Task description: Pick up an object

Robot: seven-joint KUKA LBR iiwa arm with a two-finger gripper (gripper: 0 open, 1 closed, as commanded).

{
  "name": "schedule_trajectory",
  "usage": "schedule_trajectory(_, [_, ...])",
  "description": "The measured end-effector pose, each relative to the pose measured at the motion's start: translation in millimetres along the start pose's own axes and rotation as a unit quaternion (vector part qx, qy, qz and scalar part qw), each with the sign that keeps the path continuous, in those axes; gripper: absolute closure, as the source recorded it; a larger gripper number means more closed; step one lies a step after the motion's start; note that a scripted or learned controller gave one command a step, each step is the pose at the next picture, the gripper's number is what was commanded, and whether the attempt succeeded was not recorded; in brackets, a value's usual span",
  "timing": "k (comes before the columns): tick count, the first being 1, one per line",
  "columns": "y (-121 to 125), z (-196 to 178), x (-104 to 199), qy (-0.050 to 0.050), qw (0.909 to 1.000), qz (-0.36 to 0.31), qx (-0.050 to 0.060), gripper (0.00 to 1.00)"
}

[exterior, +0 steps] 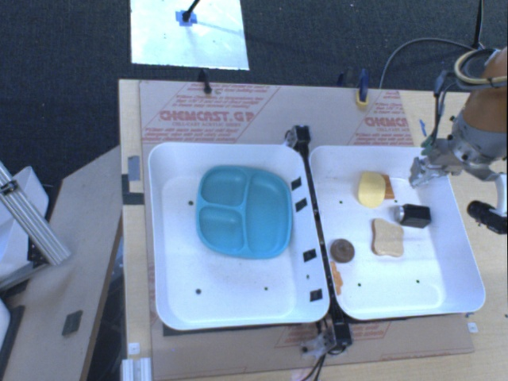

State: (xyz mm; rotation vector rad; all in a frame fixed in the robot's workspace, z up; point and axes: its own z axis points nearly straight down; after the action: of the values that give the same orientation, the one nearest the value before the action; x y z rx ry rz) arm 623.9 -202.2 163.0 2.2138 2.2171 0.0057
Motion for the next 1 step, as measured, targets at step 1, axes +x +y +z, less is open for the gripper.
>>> schedule_trajectory(1, [1.6, -65.3, -4.1, 0.0, 1.0, -0.001, 0.0, 1.0])
